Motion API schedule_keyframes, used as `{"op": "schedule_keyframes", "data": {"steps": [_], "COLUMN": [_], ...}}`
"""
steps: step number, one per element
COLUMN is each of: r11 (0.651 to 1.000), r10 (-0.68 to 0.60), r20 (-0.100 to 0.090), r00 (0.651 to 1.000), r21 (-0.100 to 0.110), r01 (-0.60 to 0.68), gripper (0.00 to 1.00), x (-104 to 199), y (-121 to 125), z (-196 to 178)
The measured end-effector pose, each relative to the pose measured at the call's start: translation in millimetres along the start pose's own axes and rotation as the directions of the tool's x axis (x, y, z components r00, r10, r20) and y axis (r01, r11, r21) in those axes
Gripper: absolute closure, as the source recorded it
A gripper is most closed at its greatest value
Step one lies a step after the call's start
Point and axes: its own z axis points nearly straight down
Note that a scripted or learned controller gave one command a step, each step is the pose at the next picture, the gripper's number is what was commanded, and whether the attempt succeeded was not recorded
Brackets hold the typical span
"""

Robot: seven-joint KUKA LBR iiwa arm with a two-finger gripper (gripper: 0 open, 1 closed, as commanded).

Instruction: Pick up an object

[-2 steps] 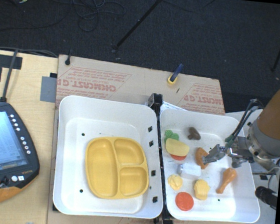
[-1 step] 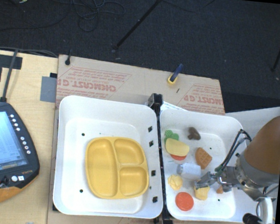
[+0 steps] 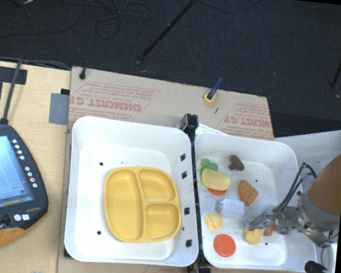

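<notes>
The grey arm with its orange band (image 3: 329, 194) is cut off by the right edge, so most of its body goes unseen. The metal two-finger tool (image 3: 265, 222) is small and blurred; its tips merge with the small yellow block (image 3: 253, 235) beside them, and whether they touch cannot be told. The dark brown lump (image 3: 236, 163) is too small to identify. The black handheld control pendant (image 3: 3, 184) runs off the left edge.

cardboard sheet (image 3: 162, 104) | print "CHEMCAST GP", upside down, repeated at right
</notes>
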Motion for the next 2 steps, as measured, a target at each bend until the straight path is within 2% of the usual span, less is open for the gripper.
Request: {"op": "schedule_keyframes", "data": {"steps": [2], "r11": [1.0], "r10": [-0.003], "r20": [0.002], "r00": [1.0], "r21": [0.002], "r01": [0.003], "gripper": [0.0], "x": [-3.6], "y": [87.5], "z": [6.2]}}
